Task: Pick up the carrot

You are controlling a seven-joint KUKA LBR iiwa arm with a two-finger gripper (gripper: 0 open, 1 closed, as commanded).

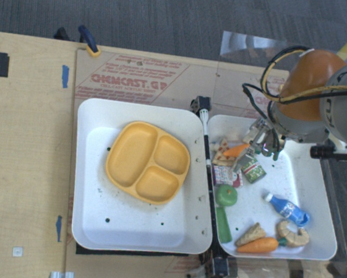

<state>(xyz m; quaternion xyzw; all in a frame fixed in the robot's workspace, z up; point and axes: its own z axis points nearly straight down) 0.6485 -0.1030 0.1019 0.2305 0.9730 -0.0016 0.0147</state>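
Jaws low over the far clutter, carrot at the near rim

Jaws hang at the far-left part of the right bin [327,202], pointing down and a little to the left; whether they are apart or together cannot be told from this slant, and nothing can be seen between them. Just beside them, toward the bin divider, lies a small orange piece [238,151] among a heap of printed packets, with a green packet [254,171] just below the tool and a pinkish packet [225,175] next to that. Above the tool rises the grey wrist with its orange band [310,79], black and yellow cables looping round it.

The carrot [260,245] lies well apart from the tool, at the near rim of the same bin, lengthwise along the rim with its thin end pointing left. A tan wedge [252,232] rests touching its upper side, and a pale ring-shaped item [293,233] sits at its thick end. A blue bottle [287,210] lies tilted between that group and the right wall. A green utensil [226,197] with a round head and long handle runs along the left wall of the bin.

The left bin [85,156] holds a yellow divided plate [148,161] with three compartments, set toward the far half. Both bins sit on a cardboard sheet [137,75] with red print, which lies on the wooden desk [17,148]
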